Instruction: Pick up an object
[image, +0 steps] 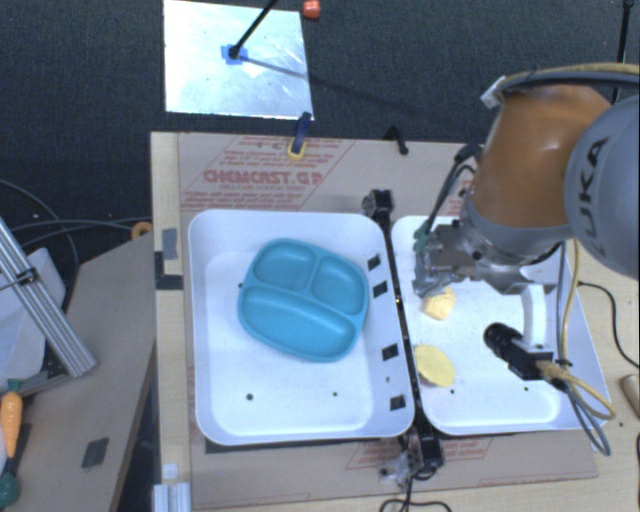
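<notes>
A pale yellow lump (438, 304) lies in the right bin (480, 405), just under the pincer (432, 283), with a flat yellow slice (434, 366) near it. I cannot tell how the pincer stands or whether it has hold of anything. If it lands off-centre, the lump could skid away; the blue divided plate (303, 299) sits well apart in the left bin (225, 400).

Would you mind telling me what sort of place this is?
Probably a robotics lab's grasping bench: a KUKA arm reaches over two white bins, one holding a blue divided plate, with loose cables about.
</notes>
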